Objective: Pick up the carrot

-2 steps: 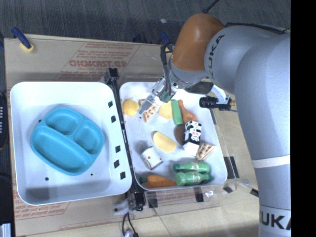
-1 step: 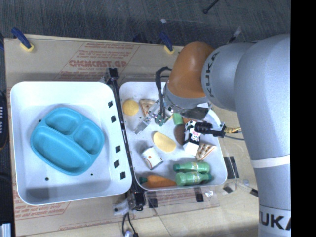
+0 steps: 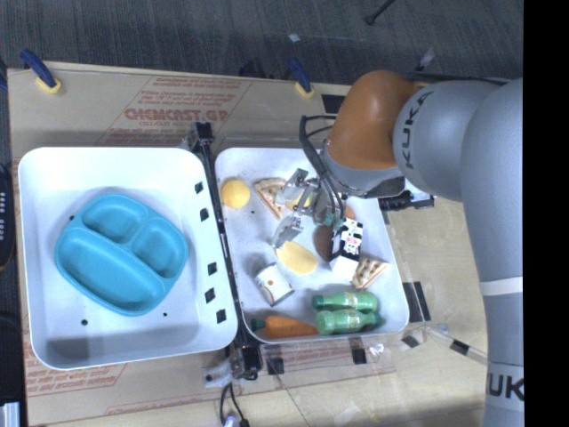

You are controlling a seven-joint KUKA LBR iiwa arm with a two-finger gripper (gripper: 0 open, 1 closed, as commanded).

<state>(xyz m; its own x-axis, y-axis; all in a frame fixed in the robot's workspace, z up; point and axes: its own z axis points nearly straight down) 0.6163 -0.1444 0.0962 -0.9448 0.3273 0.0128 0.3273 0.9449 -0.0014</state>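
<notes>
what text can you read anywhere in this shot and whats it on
"KUKA" on the arm, grey letters near the orange band.
"KU", cut off by the frame edge, on the arm low down.
"CHEMCAST GP", red on the board behind the bins; the smaller red lines around it are too blurred to read.

The carrot [image 3: 286,326] lies against the near wall of the right bin [image 3: 233,238], with the green bottles [image 3: 345,312] just beside it on the right. Above it, a small white carton [image 3: 274,283] stands near, with some bare floor between.
</notes>
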